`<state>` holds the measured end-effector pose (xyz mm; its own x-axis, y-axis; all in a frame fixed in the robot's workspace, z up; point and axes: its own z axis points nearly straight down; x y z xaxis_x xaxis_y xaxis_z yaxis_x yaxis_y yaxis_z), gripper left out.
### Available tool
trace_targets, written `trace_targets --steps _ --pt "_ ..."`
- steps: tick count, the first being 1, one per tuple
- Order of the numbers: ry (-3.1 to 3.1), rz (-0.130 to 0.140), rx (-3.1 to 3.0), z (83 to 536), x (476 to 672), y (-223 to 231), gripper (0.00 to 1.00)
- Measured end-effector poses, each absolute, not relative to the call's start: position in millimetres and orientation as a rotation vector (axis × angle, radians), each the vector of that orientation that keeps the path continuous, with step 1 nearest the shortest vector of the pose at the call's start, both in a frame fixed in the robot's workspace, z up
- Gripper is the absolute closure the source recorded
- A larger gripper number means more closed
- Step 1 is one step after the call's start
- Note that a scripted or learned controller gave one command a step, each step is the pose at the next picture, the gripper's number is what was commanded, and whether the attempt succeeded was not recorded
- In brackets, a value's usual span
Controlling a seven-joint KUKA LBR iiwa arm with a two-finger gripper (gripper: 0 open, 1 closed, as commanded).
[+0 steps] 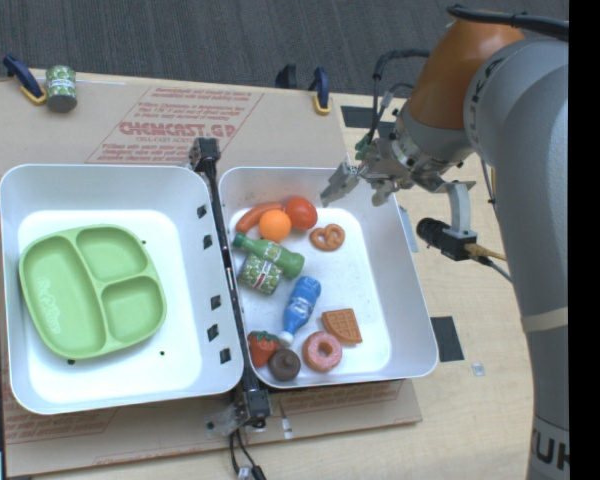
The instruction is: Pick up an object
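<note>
The grey arm (525, 168) fills the right side of the frame, cut off at the edge, its orange band at the top. Left of centre, the left bin (20, 193) holds a matte green divided plate (92, 290). The right bin (405, 298) holds small glossy toys: a blue bottle (300, 305), a green bottle (270, 253), an orange ball (275, 225), a red tomato (301, 212), a pretzel (328, 236), a waffle (342, 326), a pink donut (323, 351). The gripper (358, 186) hangs over that bin's upper rim, fingers spread apart, nothing between them.
</note>
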<state>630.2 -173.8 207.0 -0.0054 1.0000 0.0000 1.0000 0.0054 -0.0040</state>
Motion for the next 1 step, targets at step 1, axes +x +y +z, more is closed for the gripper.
trace_targets --steps 1 --pt "-2.229 0.003 -2.214 189.0 656.5 -160.2 0.00"
